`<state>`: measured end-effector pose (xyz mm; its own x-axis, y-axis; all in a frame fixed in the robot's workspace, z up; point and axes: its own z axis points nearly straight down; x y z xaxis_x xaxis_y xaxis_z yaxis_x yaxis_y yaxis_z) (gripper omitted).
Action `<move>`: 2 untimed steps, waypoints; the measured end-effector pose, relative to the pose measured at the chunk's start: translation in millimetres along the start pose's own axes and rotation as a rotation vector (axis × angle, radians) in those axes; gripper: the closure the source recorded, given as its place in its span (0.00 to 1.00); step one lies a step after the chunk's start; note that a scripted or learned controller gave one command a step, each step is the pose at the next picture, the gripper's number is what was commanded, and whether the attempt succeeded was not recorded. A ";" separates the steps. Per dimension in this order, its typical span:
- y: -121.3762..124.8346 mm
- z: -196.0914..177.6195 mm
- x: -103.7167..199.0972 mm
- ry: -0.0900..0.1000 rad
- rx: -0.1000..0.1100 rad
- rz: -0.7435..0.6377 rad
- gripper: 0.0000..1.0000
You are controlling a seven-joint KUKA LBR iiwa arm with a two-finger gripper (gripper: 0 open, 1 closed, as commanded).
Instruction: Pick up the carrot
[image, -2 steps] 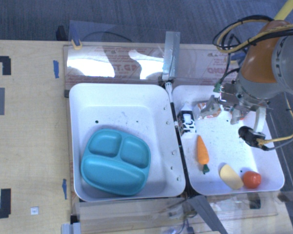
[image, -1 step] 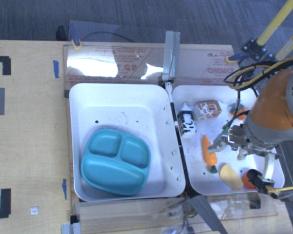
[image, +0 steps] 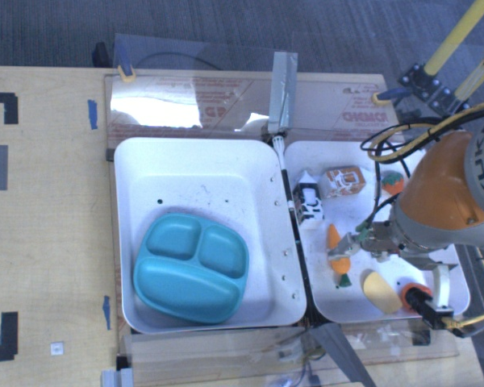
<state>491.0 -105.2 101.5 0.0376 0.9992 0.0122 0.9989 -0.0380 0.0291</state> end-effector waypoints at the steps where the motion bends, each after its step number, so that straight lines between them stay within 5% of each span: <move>1: 32.4 14.8 13.7 -0.012 0.021 -0.319 0.00; 2: 102.5 17.2 -75.8 -0.013 0.027 -0.280 0.00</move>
<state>591.1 -184.7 86.3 -0.2396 0.9709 -0.0050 0.9709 0.2396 0.0027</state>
